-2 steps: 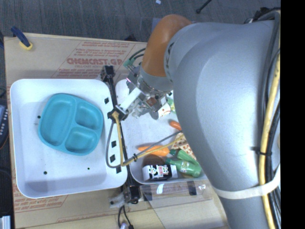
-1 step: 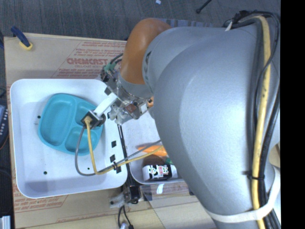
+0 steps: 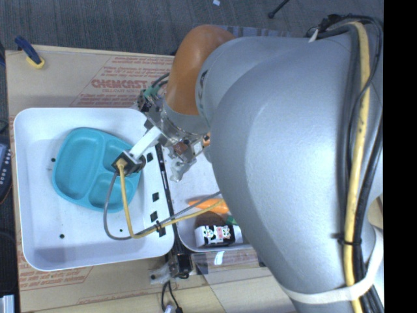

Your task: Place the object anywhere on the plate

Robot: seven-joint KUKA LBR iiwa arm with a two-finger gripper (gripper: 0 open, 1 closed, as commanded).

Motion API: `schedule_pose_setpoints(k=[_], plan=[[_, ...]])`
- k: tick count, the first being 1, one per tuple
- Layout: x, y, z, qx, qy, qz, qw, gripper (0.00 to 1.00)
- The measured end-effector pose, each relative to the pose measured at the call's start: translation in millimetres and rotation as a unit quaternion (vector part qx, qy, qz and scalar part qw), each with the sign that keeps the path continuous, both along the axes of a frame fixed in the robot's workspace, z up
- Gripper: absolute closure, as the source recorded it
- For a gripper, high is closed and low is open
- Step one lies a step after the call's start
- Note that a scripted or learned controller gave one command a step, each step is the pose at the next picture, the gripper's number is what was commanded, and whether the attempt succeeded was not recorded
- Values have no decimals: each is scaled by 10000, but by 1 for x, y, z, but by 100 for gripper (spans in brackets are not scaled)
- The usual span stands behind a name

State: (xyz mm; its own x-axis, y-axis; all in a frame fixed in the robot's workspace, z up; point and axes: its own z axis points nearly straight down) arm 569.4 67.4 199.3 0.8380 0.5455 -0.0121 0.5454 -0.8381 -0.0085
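Turquoise plastic divided plate [image 3: 88, 169]: lies in left shallow white bin [image 3: 39, 240], compartments bare, nothing on it. Grey arm w/ orange band [image 3: 273, 149] reaches over the divide between bins; gripper [image 3: 179, 158] sits at that divide, near plate's right rim; finger state: can't tell, wrist blocks it. Right bin [image 3: 189, 240]: orange carrot-like item [image 3: 212, 205], black-and-white carton [image 3: 218, 235], both well apart from plate. Status, est.: pick unconfirmed, placement not done; whole transfer to plate remains.

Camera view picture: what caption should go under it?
Grey arm reaches toward the blue plate in the left white bin.
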Motion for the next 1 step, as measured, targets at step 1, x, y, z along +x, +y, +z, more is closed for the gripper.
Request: schedule_pose_setpoints(k=[1], plan=[[0, 0, 0, 0, 0, 0, 10000, 0]])
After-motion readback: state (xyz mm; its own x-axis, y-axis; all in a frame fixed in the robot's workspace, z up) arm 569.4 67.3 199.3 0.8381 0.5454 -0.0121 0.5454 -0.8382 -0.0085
